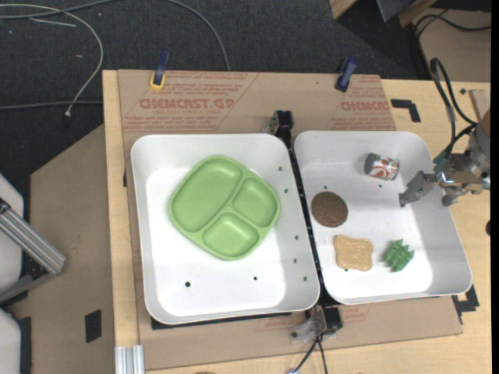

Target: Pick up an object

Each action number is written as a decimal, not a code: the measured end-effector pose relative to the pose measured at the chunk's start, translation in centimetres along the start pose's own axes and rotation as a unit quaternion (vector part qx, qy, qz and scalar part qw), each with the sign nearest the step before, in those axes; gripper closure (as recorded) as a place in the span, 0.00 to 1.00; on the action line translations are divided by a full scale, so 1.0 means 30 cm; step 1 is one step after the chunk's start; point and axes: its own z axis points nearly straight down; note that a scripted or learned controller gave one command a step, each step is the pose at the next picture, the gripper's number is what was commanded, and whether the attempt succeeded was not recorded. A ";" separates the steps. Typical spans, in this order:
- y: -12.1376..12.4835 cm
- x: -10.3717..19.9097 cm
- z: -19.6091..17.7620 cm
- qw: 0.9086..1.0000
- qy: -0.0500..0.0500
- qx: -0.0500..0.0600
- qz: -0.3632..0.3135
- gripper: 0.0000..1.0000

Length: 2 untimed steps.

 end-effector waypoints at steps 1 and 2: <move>0.009 0.001 -0.021 1.000 -0.002 -0.006 -0.002 0.00; 0.020 -0.022 0.131 1.000 -0.001 -0.004 -0.001 0.00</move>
